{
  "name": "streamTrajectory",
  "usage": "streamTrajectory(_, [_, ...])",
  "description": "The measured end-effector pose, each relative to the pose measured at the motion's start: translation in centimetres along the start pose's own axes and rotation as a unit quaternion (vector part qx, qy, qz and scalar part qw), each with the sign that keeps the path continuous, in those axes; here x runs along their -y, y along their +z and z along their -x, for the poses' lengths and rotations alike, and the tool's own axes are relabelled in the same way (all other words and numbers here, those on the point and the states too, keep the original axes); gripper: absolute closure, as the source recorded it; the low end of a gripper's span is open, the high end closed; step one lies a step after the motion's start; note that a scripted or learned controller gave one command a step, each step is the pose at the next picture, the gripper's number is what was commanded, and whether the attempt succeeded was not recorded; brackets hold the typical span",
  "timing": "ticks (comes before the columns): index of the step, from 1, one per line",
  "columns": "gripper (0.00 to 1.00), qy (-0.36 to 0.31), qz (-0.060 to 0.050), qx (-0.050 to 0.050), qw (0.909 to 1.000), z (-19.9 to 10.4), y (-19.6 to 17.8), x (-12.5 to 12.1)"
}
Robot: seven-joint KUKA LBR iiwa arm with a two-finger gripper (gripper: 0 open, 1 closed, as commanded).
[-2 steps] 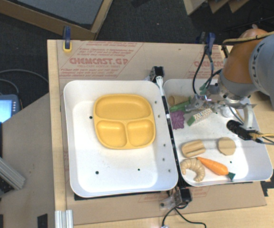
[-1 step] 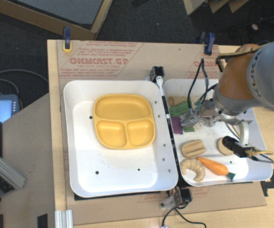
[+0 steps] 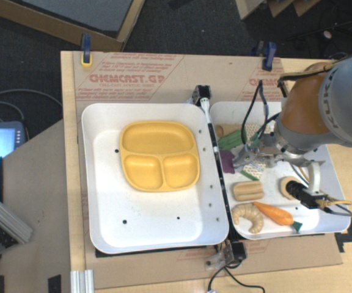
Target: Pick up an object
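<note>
Since the gripper [image 3: 256, 157] hangs low over the toy clutter, it's probably hunting; purple piece [image 3: 226, 162] just beside it; can't tell its state.

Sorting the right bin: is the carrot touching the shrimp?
Touching. The camera view shows the carrot's blunt end lying against the shrimp, no gap between them.

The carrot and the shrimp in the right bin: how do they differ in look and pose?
The carrot is bright orange with a green end, while the shrimp is pale tan. The carrot is straight and tapered, lying at a slant; the shrimp is curled. The carrot sits to the right of the shrimp, and the two look to be touching. Both lie at the near edge of the right bin, apart from the hand.
</note>
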State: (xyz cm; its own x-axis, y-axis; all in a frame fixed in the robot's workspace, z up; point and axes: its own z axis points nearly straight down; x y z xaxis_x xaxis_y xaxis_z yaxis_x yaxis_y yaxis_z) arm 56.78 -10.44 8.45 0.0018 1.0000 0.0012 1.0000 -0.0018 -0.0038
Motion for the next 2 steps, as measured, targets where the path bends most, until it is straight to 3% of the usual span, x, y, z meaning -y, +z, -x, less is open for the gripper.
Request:
streamTrajectory(1, [1.00,0.000,0.001,0.000,1.0000,0.0,-1.0,-0.1])
streamTrajectory(2, [1.00,-0.005,0.009,0.000,0.9999,-6.3,-10.7,-4.5])
